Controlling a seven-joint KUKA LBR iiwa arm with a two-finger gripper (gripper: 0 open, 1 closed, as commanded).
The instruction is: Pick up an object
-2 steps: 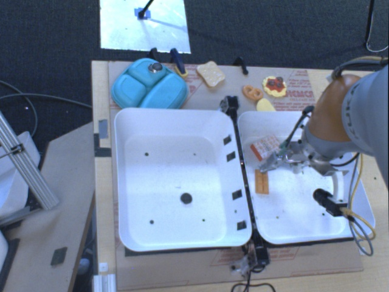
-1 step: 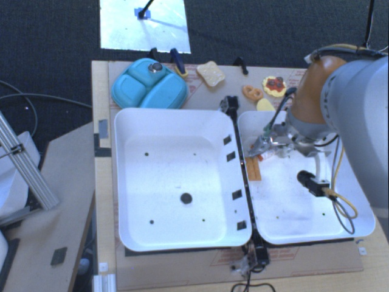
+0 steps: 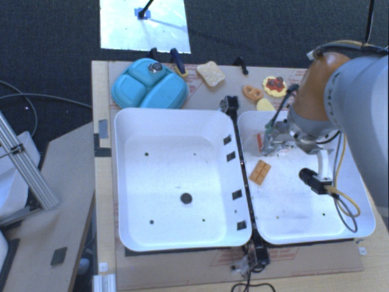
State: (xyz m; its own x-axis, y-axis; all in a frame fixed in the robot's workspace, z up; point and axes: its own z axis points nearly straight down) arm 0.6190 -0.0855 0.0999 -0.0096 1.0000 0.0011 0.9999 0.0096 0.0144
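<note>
A grey arm (image 3: pixel 346 96) reaches over the right bin (image 3: pixel 304 224), its end effector (image 3: pixel 271 140) poised low near a small red piece (image 3: pixel 259 142); whether it grips cannot be told. An orange waffle block (image 3: pixel 260 172), the likeliest target, lies just beside. Toy foods line the counter (image 3: pixel 200 84) above dark carpet.

A large grey robot arm (image 3: pixel 358 96) reaches in from the right side of the view, over the right bin (image 3: pixel 304 224). An orange band (image 3: pixel 316 93) wraps the arm just above the wrist. Below the band the wrist angles down and to the left, ending in a metal gripper (image 3: pixel 272 140) that hangs low near the bin's back-left corner, close to its floor. A black cable (image 3: pixel 340 193) loops from the wrist along the arm's underside, toward the bin's right edge.
</note>
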